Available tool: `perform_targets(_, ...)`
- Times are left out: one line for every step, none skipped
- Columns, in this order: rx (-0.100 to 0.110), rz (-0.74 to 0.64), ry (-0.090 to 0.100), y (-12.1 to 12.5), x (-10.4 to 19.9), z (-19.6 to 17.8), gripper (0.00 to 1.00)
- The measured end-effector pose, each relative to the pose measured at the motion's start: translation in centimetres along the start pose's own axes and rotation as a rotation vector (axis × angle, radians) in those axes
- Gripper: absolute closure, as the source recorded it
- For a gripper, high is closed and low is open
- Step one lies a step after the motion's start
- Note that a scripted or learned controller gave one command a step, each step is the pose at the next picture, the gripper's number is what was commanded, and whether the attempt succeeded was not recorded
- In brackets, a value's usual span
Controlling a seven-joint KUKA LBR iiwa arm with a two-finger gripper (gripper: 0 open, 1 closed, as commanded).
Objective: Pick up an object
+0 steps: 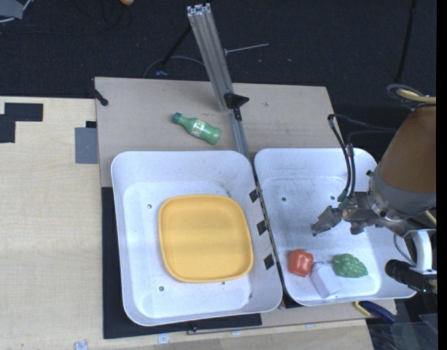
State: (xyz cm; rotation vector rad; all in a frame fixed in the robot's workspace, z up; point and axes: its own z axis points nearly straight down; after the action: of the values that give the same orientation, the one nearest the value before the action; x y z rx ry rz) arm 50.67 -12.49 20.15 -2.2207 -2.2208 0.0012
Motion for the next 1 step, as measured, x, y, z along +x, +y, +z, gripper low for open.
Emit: perform_targets(0.003,-0.001,0.001,0.68,0.52,4.76,0.00)
